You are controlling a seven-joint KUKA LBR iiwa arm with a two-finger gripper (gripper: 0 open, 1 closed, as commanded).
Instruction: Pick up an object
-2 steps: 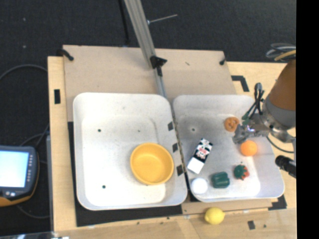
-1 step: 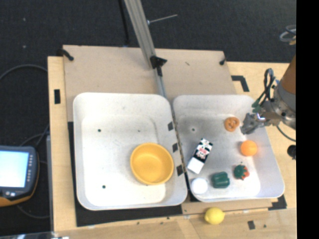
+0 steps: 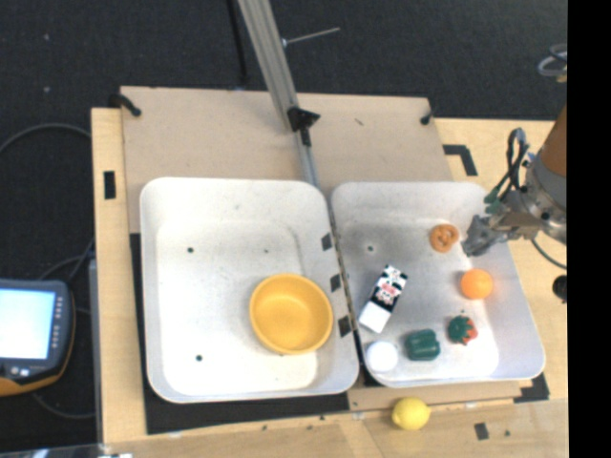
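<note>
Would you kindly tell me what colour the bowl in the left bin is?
The bowl is yellow, plainly visible in the camera view, in the left bin.

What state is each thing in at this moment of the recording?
yellow bowl: upright in left bin
black-and-white carton: lying flat, tilted, right bin
orange ball: resting free
brown ring: flat, beside hand
green block: resting near front
white disc: front corner
lemon: outside bins, on bench
hand: low over right bin, holding nothing visible

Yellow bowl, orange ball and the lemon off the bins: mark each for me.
yellow bowl (image 3: pixel 290 313), camera view, on its inner floor.
orange ball (image 3: pixel 475 284), camera view, on its top.
lemon (image 3: pixel 410 413), camera view, on its middle.
</note>
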